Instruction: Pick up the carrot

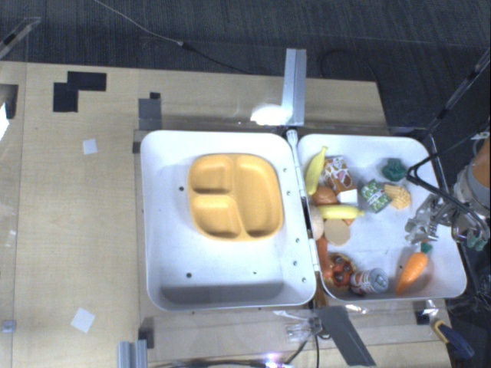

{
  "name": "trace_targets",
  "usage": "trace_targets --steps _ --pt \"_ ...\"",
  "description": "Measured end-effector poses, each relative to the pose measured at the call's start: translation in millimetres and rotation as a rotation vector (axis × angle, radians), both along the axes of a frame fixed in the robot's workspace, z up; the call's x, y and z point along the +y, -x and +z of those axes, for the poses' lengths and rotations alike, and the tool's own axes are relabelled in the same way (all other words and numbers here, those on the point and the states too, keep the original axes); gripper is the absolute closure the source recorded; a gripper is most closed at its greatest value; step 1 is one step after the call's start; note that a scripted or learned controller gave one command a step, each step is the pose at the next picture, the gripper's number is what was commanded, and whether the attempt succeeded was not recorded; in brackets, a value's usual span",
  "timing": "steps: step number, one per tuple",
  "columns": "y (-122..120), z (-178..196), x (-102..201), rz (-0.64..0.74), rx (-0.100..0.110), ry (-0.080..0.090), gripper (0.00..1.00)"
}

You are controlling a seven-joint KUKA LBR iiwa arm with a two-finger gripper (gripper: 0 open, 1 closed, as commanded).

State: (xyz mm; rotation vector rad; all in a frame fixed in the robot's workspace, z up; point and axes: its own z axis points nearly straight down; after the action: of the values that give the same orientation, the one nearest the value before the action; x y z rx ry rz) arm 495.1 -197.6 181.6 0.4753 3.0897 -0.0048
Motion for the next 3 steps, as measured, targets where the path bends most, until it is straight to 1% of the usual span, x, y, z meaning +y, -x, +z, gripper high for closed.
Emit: trace_targets --steps 1,2,3 --pt "3 -91 7 0.102 -0.002 0.001 1.00" --pt "-1 -79 8 0.108 -0.013 0.005 1.00" --pt "3 -91 24 0.060 -0.002 0.003 1.00"
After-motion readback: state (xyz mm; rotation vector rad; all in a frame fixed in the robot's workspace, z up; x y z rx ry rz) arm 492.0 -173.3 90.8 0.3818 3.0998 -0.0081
